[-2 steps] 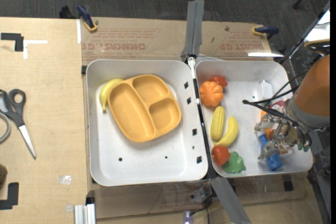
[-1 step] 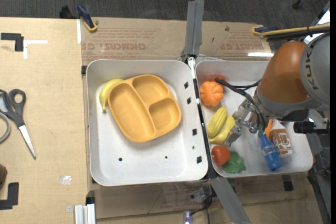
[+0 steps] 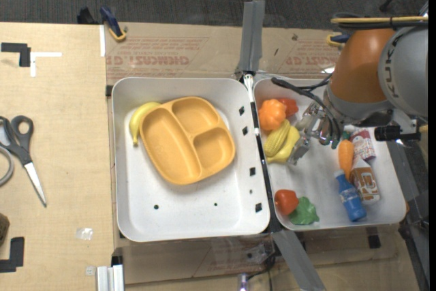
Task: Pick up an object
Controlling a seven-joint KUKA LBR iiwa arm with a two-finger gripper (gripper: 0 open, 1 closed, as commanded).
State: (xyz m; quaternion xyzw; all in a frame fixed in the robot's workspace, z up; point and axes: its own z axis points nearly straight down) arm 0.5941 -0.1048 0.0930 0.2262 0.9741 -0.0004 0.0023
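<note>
Yellow corn-like toy (image 3: 281,142) lay in the right bin (image 3: 320,204), long axis slanting up-right, just beside the end effector (image 3: 305,140) on its left. Fingers looked slightly apart, clamping nothing; orange fruit (image 3: 271,114) crowded above.

A yellow three-compartment plastic plate (image 3: 187,140) lies in the left shallow white bin (image 3: 136,215). A yellow banana (image 3: 139,118) touches the plate's left edge. Grey-handled metal scissors (image 3: 24,153) lie well left of the plate, on the tabletop (image 3: 54,99).

Banana (image 3: 141,117) mostly hidden behind yellow plate (image 3: 185,140); arm (image 3: 392,71) cut off at right edge.
</note>
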